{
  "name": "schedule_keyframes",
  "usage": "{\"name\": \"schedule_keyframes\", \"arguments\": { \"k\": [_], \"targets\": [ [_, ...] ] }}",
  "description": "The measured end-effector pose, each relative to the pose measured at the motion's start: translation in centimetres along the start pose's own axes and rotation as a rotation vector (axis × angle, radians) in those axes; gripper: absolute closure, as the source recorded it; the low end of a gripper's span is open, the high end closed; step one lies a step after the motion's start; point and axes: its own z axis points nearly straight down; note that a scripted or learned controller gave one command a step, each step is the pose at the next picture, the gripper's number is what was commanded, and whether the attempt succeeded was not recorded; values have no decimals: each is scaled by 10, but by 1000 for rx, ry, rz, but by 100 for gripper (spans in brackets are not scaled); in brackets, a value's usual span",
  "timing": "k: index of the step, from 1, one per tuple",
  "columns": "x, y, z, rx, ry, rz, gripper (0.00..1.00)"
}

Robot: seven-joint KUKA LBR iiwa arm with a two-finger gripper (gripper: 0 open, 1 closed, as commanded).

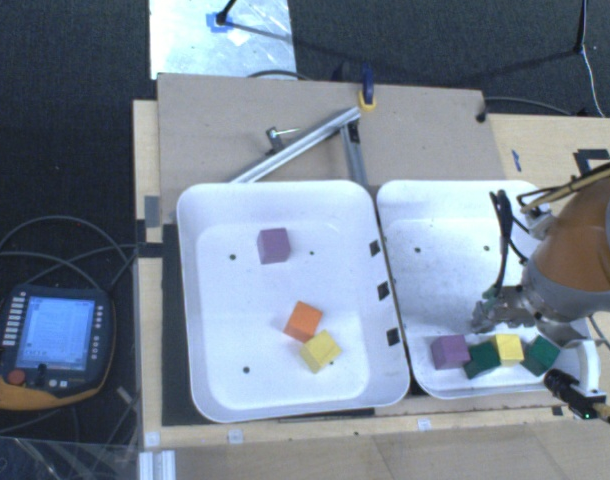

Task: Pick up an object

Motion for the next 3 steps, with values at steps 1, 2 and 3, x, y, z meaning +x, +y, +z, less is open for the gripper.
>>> {"name": "schedule_keyframes", "arguments": {
  "k": [1, 2, 3],
  "targets": [
    [-2, -1, -64, -5, -1, 0, 100],
    [3, 4, -127, -7, -2, -2, 100],
    [2, 6, -181, -5, -1, -2, 100]
  ]
}}
